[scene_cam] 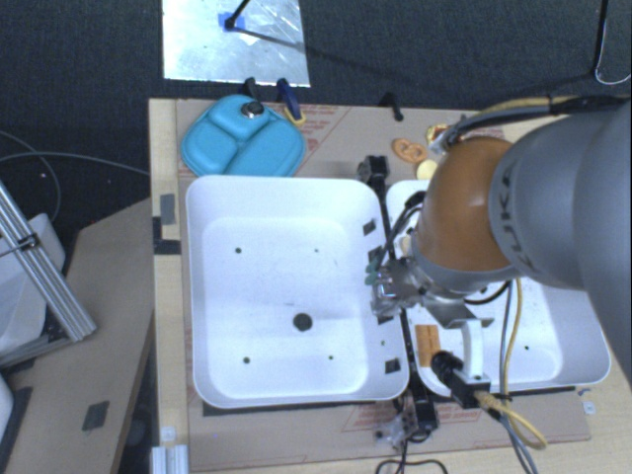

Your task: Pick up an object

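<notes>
Arm (513, 205) bent low over right bin (583, 354)

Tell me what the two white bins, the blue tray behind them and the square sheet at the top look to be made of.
White bins: probably moulded plastic, smooth, rounded corners, soft sheen. Blue tray: likely plastic too, glossy, moulded compartments. Square sheet: looks like brushed metal or foil, grey with streaky reflections.

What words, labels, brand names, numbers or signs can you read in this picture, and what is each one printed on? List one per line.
"KUKA": dark letters running vertically down the grey casing of the arm, partly cut off by the curve.
Reddish printing on the cardboard sheet under the bins: too blurred to read.
Nothing legible on the blue plastic container or the left white bin.
</notes>
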